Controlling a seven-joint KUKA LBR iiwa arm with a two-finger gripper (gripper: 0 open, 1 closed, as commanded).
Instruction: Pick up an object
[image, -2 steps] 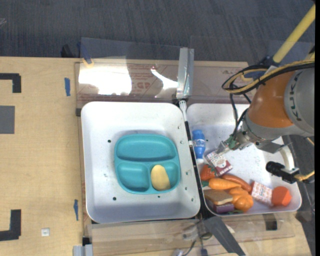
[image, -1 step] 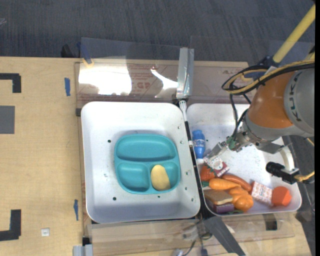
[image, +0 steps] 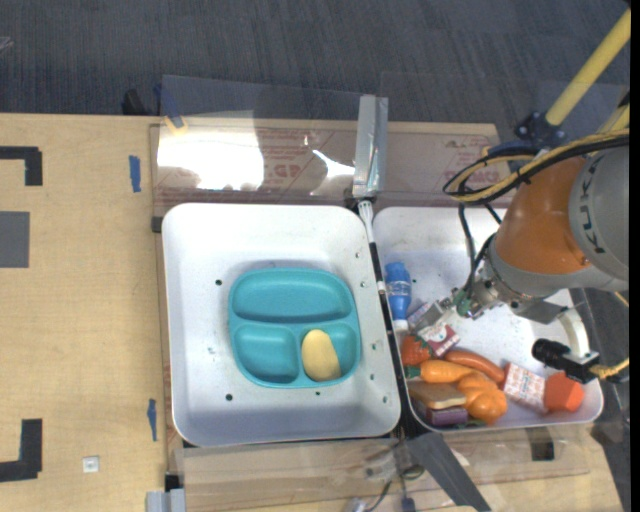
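Observation:
My gripper (image: 446, 318) hangs low in the right bin (image: 440, 235), reaching in from the right under the orange wrist band. It is just right of a blue bottle (image: 398, 285) and just above a red item (image: 413, 352) and an orange carrot (image: 452, 372). A pile lies along the bin's front: a red sausage-like piece (image: 482, 362), an orange lump (image: 488, 406), a brown sandwich-like block (image: 438, 396), a pink and white carton (image: 524, 383) and an orange-red cup (image: 566, 394). Nothing can be made out between the gripper's tips.
The left bin (image: 195, 300) holds a teal divided plate (image: 285, 300) with a yellow potato-like piece (image: 320, 355) in its lower right compartment. A ridge (image: 378, 300) separates the bins. A clear panel and metal post (image: 369, 145) stand behind them.

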